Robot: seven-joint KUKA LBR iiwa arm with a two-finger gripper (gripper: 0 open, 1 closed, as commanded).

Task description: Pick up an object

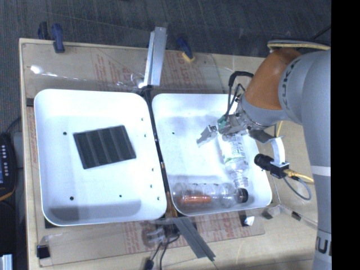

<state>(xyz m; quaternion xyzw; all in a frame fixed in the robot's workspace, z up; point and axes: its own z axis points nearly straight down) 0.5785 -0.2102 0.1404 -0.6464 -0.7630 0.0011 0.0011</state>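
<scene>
i see the arm (292, 89) reaching in over the right bin (174, 151), my landmark here. left of that bin sits the left bin (50, 151), touching it along the shared edge, with a dark ribbed mat (104, 145) lying flat inside. within the right bin, a clear bottle (207, 196) lies along the near wall, something orange inside it. a second clear bottle (234, 157) lies by the bin's right wall, its label print too small for me to read. the gripper (209, 134) hangs over the bin's middle, fingers apart, gripping nothing, just beside that labelled bottle.
</scene>
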